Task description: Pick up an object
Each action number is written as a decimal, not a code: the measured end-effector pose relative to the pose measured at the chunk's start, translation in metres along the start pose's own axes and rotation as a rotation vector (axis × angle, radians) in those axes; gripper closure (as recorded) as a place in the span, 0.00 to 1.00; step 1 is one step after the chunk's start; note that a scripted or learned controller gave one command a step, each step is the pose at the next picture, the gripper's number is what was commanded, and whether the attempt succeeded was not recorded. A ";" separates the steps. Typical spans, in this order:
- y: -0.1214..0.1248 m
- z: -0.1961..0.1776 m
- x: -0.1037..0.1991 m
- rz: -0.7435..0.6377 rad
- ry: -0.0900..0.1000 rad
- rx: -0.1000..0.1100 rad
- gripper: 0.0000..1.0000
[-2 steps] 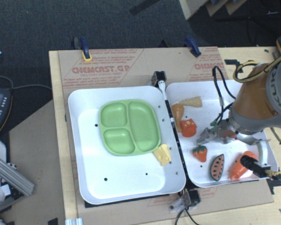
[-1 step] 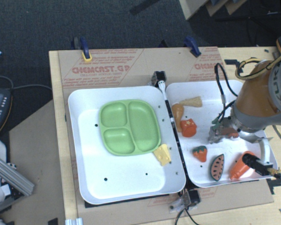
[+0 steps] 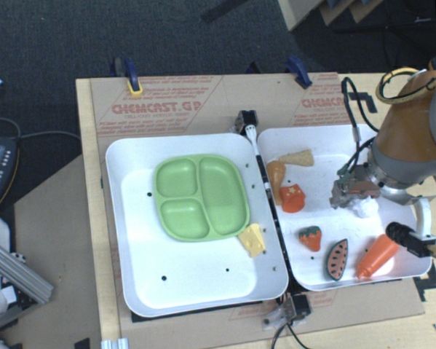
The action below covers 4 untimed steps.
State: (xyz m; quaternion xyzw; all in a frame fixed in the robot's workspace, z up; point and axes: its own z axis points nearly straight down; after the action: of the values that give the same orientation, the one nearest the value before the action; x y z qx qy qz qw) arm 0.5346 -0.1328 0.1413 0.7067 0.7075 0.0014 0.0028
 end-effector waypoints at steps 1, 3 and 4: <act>-0.005 -0.046 0.003 0.000 0.000 0.000 1.00; 0.026 -0.095 0.052 -0.006 0.002 0.001 1.00; 0.058 -0.092 0.096 -0.005 0.003 0.002 1.00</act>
State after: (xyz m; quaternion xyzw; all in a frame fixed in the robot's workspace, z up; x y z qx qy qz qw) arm 0.5923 -0.0363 0.2330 0.7049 0.7093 0.0017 0.0014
